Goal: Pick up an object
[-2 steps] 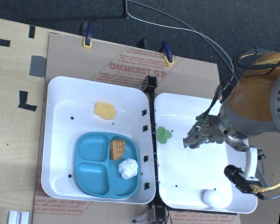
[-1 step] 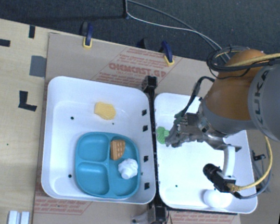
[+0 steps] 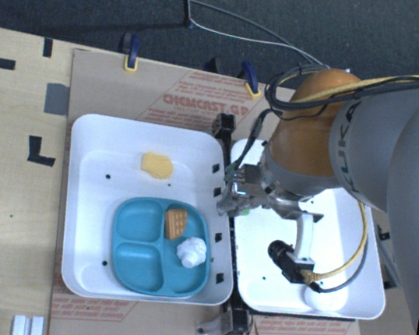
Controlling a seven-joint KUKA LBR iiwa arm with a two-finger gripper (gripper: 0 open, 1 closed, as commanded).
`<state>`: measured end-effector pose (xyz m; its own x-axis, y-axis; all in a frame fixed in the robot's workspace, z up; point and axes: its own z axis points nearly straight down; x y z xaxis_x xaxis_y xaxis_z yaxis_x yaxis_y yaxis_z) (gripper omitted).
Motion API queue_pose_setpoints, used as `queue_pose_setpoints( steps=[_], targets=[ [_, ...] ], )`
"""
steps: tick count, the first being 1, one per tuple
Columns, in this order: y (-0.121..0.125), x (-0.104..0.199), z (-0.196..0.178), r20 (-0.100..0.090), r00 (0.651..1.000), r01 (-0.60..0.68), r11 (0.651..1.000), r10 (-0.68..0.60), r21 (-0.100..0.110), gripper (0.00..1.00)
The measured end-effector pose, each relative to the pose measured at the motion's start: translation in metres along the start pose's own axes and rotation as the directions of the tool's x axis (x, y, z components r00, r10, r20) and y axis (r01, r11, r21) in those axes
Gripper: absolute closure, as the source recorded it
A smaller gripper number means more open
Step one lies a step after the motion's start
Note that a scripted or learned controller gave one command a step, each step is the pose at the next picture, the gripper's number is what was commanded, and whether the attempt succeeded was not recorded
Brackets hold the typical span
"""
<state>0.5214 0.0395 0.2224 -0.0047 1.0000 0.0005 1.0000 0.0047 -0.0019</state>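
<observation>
Over the shared wall between the two shallow white bins, the two-finger gripper (image 3: pixel 232 193) hangs under the grey and orange arm (image 3: pixel 317 133). The wrist hides its tips, so I cannot tell whether it is spread or pressed together, and nothing shows held in it.

The candidates all lie in the left white bin (image 3: pixel 93 152). A yellow rounded lump (image 3: pixel 158 166) sits alone on the bin floor. A brown ridged biscuit-like piece (image 3: pixel 175 223) and a white crumpled ball (image 3: pixel 191 252) rest on the right side of a blue three-compartment plastic plate (image 3: pixel 131 265).

The lump looks like the safest target, since it is apart from the walls and the plate. A good approach would clear the bin rim, centre above the lump, descend straight and close only once low. The two plate items lie close together, so a grasp there risks nudging both.
</observation>
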Motion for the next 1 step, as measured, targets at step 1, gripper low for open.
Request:
queue_pose_setpoints(
  steps=[1],
  targets=[
    [0.008,0.0416,-0.0019,0.0,1.0,-0.001,1.0,0.001,-0.001,1.0]
  ],
)
